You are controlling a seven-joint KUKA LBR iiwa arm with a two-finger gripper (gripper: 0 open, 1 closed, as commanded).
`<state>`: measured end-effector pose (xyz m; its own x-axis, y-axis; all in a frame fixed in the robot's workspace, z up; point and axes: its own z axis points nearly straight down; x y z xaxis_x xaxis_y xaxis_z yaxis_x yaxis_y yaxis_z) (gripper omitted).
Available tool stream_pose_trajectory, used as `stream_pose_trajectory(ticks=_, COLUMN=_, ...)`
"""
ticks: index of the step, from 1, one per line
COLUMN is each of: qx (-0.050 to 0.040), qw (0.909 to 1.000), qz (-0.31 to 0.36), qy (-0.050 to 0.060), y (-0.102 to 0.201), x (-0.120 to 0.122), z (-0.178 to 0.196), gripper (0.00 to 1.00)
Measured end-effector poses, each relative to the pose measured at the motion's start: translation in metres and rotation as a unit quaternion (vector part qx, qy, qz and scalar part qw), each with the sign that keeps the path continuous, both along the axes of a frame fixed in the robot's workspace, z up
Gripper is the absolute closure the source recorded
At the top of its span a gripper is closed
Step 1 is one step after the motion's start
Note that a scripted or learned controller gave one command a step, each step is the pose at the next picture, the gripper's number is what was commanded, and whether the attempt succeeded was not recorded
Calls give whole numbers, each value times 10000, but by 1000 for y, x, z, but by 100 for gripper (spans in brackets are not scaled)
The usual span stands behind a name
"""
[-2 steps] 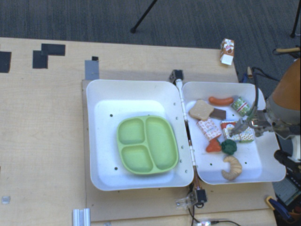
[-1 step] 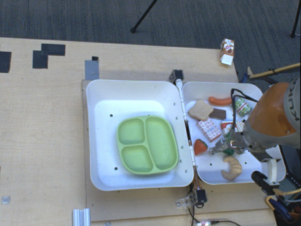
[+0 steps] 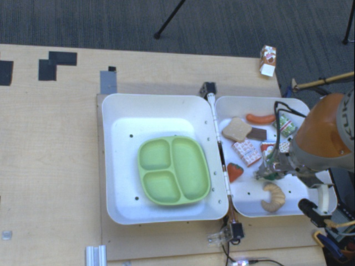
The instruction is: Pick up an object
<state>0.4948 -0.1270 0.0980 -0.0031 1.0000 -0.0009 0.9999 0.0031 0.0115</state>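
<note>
The right bin [image 3: 244,204] holds several toy foods: a bread slice [image 3: 237,129], a sausage [image 3: 259,117], a brown chocolate piece [image 3: 257,133], a pink checked wafer [image 3: 247,152], a strawberry [image 3: 235,172] and a croissant [image 3: 273,197]. A green-and-white packet [image 3: 286,126] lies by the arm. My gripper [image 3: 268,172] hangs low over the bin's middle, just above the croissant and right of the wafer. The orange wrist band [image 3: 327,132] covers the bin's right side.
The left bin [image 3: 119,148] holds a green three-compartment plate [image 3: 173,170]. A small carton [image 3: 268,60] lies on the bench beyond the right bin. A black clamp [image 3: 208,88] sits at the bins' far junction, and cables [image 3: 233,234] at the near one.
</note>
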Motion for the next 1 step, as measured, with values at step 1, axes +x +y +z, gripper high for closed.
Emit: stream_pose_trajectory(ticks=1, qx=10, qw=10000, qz=10, qy=43, y=75, x=2, z=87, gripper=100)
